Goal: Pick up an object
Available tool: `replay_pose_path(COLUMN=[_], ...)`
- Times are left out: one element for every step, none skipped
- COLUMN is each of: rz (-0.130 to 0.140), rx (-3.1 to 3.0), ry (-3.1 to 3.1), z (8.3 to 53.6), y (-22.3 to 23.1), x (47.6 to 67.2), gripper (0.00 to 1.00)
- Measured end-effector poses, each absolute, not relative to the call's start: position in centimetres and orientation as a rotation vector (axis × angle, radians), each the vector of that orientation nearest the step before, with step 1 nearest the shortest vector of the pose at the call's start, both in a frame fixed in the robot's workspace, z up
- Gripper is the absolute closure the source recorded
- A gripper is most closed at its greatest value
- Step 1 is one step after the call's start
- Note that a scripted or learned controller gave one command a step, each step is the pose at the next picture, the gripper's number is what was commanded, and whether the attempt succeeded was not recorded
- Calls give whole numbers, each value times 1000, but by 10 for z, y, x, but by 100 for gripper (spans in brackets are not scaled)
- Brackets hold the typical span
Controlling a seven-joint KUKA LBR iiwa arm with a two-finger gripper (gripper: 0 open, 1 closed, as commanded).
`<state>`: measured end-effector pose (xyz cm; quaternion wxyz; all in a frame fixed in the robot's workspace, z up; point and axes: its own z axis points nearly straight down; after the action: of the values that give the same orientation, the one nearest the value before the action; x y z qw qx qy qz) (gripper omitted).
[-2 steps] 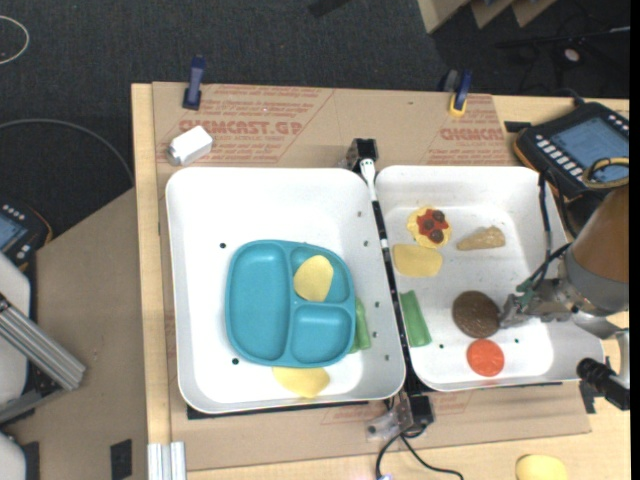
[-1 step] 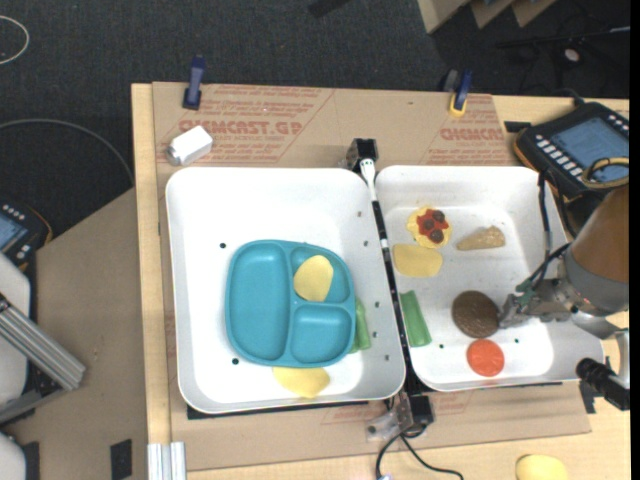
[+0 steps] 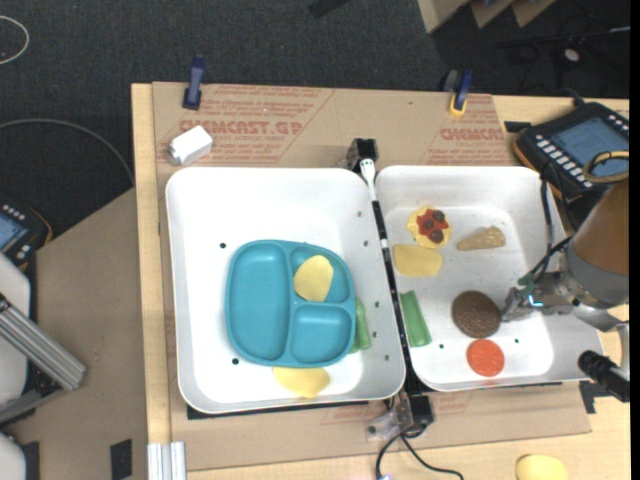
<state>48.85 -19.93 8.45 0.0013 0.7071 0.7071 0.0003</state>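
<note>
The right bin [image 3: 470, 180] holds several toy foods: a brown disc [image 3: 475, 313], a red disc [image 3: 486, 357], a green stick [image 3: 412, 318], a yellow slice [image 3: 417, 260], a yellow piece with red topping [image 3: 431, 225] and a tan piece [image 3: 483, 238]. My gripper [image 3: 517, 303] reaches in from the right and sits low in this bin, just right of the brown disc and close to its edge. Nothing is visibly lifted.
The left bin [image 3: 200, 208] carries a teal divided plate [image 3: 262, 303] with a yellow piece [image 3: 314, 277] in one compartment. Another yellow piece [image 3: 301, 379] lies below the plate. A white block [image 3: 190, 145] and two blue clamps [image 3: 193, 82] sit on the cardboard behind.
</note>
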Motion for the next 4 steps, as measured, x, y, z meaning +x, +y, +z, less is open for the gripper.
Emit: replay_pose_path(rz=[-1,0,10,-6], rx=[2224,2223,2208,2232], ry=[2223,2223,2226,2213], z=[85,85,200,80], y=[-187,-182,-97,-182], x=[478,479,481,477], gripper=[100,100,100,100])
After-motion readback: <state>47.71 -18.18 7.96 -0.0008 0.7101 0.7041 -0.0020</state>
